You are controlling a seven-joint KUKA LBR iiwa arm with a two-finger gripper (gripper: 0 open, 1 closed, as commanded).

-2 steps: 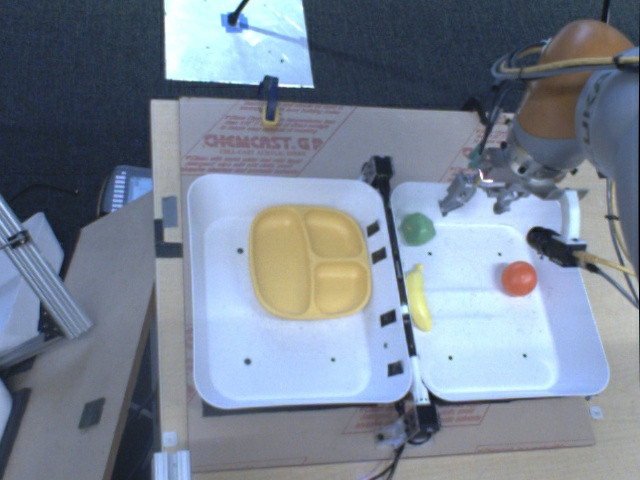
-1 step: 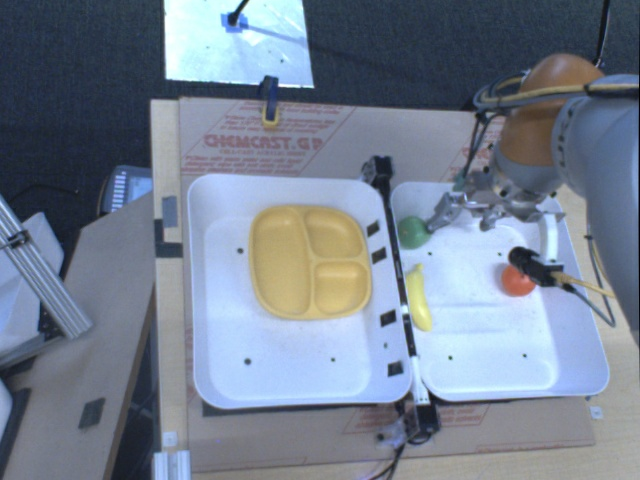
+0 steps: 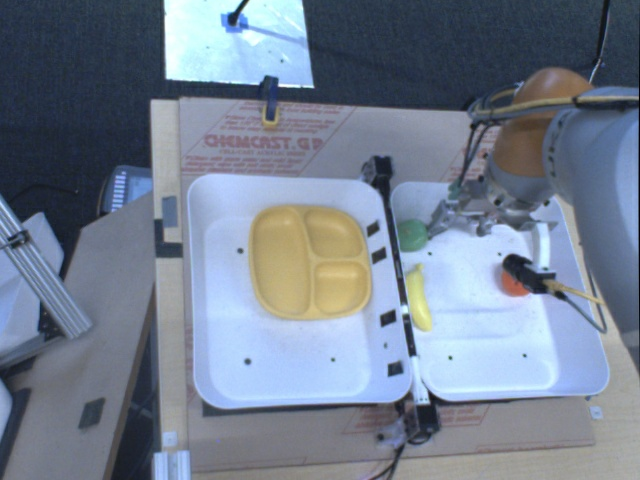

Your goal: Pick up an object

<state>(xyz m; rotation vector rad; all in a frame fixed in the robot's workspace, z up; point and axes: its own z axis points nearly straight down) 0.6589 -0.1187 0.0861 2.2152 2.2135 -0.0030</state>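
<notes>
Right bin point(image 3: 575, 363), white moulded plastic: we count three small items. A green ball point(image 3: 412, 234) lies at the far left corner, near the gripper point(image 3: 452, 215), whose grip state we cannot tell. A yellow banana-shaped piece point(image 3: 419, 299) lies along the divider; we judge it light, stiff, smooth, best pinched across its narrow middle. An orange piece point(image 3: 514, 284) is partly hidden. Left bin point(image 3: 215, 368): a yellow compartment tray point(image 3: 309, 261), rigid and glossy.
</notes>
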